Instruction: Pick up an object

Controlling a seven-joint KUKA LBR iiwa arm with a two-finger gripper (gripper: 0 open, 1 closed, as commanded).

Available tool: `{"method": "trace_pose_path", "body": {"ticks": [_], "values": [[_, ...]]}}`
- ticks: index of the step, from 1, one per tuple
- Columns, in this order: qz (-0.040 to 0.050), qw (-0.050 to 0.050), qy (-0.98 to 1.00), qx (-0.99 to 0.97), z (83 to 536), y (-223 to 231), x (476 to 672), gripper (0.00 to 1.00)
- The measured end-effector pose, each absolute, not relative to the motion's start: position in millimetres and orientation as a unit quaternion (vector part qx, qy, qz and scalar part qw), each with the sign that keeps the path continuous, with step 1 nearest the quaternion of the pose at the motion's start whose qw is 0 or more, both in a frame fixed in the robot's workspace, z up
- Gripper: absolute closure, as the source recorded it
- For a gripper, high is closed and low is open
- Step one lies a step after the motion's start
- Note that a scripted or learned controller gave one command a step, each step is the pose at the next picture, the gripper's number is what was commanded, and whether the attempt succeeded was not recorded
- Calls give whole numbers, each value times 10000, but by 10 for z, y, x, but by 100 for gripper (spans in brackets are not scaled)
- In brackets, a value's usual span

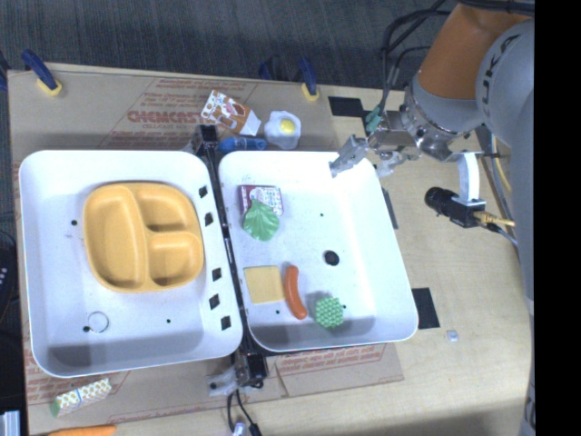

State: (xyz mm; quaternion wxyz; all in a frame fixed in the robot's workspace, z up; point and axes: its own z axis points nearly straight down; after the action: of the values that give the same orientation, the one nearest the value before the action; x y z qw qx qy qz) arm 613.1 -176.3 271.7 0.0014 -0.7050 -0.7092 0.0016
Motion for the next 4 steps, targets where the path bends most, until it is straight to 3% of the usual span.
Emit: {"method": "trace_pose_path", "body": {"ticks": [1,2,3,4], "values": [[20,34,-7140,-7002,1049,-1644,5375,0],[8,19,-7407,-6718,913,-1399,4925,0],[13,26,-7422,-6701,1010,-1401,4927,100],[3,23,-8510,-5251,914,-1431,4761,100]]}}
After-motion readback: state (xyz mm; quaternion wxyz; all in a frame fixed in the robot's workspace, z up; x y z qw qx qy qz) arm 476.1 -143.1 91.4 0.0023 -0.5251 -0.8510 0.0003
